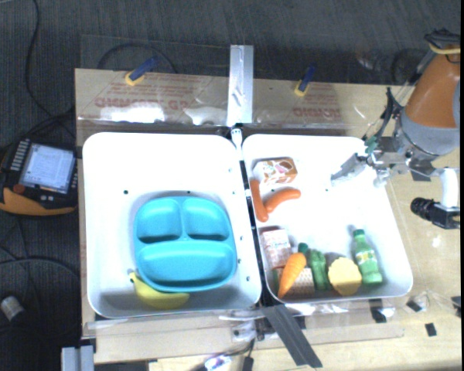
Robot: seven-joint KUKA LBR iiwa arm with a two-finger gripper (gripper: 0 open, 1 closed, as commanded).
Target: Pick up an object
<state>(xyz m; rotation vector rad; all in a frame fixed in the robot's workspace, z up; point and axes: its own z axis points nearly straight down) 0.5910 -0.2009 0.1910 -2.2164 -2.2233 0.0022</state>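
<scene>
My gripper (361, 174) hangs open over the upper right part of the right bin (325, 147), with nothing between its fingers. Below and left of it lie the bin's objects: a snack packet (275, 170), an orange sausage (275, 199), a second small packet (275, 246), a carrot (291, 272), a dark green vegetable (319, 270), a yellow round piece (344, 275) and a green bottle (365, 256). The bottle lies about a hundred pixels below the gripper. The bin floor directly under the gripper is bare white.
The left bin (108, 161) holds a blue divided plate (185, 242) with a banana (158, 295) tucked under its front edge. A metal divider post (240, 83) stands behind the bins. A handheld device (39, 172) lies on the floor at left.
</scene>
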